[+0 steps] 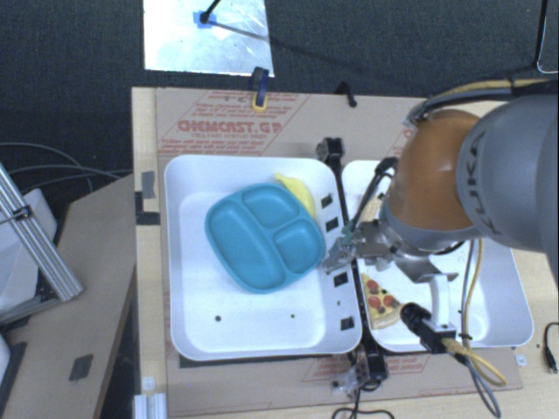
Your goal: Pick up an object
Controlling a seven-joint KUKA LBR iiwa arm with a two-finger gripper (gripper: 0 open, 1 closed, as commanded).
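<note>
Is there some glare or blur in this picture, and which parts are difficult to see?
Camera view: strong glare on the shiny sheet at top; the white left bin looks overexposed, without hard shadows; the blue tray is fairly sharp; the arm is slightly soft and hides much of the right bin.

Two bins sit side by side on a bench: the left bin [201, 321] holds a divided tray [262, 238], and a banana [300, 192] lies just behind it, partly tucked under its far edge. In the right bin [511, 321], a pizza slice [379, 301] lies near the front left corner, beneath the arm [472, 177] reaching over that bin.
</note>
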